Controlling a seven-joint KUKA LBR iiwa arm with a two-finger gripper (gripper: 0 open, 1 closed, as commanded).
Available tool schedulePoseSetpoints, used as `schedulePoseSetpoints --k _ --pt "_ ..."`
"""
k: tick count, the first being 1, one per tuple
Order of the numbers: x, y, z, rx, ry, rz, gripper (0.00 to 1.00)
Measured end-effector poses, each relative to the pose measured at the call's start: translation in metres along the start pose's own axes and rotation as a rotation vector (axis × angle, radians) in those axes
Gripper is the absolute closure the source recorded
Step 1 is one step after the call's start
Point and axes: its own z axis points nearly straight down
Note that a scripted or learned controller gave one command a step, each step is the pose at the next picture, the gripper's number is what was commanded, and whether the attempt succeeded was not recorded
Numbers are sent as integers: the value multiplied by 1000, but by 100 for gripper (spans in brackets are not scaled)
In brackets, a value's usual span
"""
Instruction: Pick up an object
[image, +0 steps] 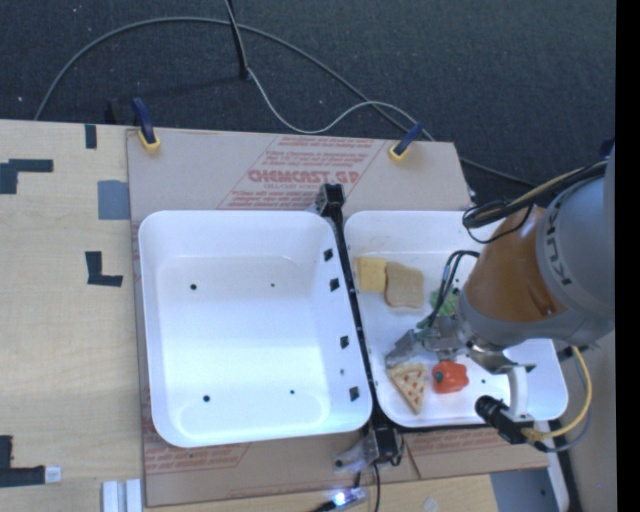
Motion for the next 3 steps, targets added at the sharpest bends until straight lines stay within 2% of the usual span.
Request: schedulePoseSetpoints --k 3 --pt "0 2 -1 2 1 -1 0"
